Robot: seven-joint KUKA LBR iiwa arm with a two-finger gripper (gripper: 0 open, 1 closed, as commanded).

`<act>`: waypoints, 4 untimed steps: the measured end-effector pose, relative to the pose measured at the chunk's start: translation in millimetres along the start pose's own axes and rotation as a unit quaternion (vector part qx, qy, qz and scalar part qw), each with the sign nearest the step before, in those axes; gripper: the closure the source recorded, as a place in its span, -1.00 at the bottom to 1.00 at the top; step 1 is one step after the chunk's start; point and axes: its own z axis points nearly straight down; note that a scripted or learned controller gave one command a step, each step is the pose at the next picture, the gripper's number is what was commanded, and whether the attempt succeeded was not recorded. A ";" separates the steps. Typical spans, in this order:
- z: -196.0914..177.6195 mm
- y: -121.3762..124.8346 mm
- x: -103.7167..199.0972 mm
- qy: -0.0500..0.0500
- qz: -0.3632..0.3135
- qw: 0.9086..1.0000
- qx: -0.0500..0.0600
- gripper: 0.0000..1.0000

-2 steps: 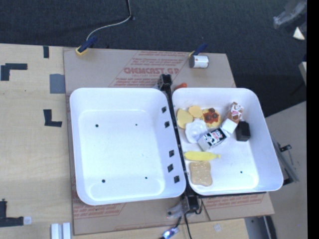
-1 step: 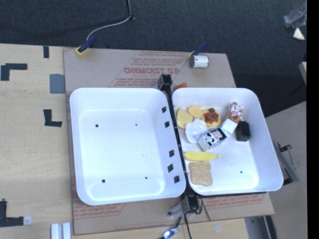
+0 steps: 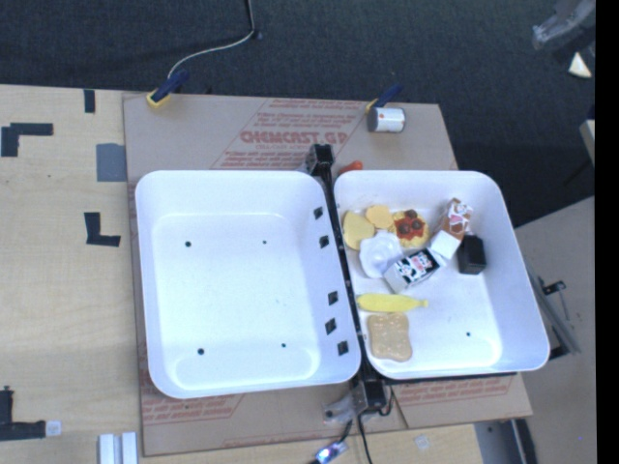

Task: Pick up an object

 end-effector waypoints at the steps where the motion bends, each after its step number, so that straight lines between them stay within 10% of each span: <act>1: -10.5 0.4 0.7 -0.001 -0.001 1.000 0.000 1.00; 2: 146.0 -34.7 83.3 0.005 -0.002 1.000 0.009 1.00; 3: -0.2 -118.0 64.5 0.001 0.002 1.000 -0.007 1.00; 4: 9.6 -114.5 65.8 0.002 0.001 1.000 0.000 -1.00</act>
